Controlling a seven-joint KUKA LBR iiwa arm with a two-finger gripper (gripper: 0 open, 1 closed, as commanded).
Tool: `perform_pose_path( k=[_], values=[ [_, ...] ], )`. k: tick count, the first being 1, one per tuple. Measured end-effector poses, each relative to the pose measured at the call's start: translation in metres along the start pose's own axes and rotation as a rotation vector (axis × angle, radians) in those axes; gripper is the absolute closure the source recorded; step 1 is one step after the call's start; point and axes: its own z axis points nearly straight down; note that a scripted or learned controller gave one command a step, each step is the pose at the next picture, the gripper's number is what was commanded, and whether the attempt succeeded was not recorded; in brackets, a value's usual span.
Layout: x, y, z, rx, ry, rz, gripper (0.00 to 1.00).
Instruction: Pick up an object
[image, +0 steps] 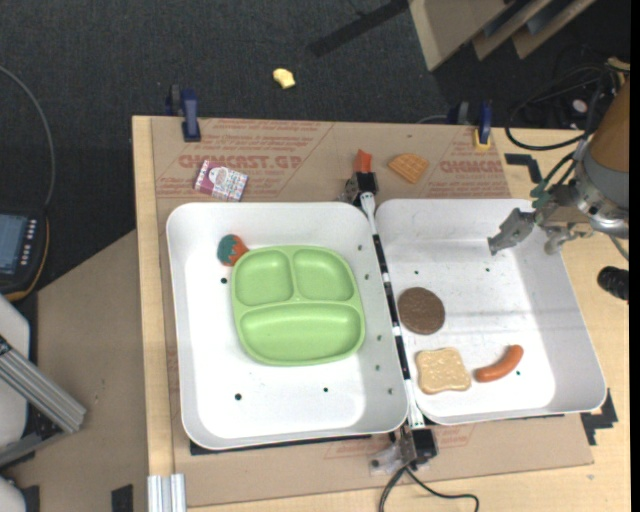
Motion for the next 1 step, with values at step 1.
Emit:
perform_pose_path(
  k=[1],
  values=[
    [-0.0153, -0.0800, 0.0532, 0.010, 0.003, 0.005, 0.00]
  ],
)
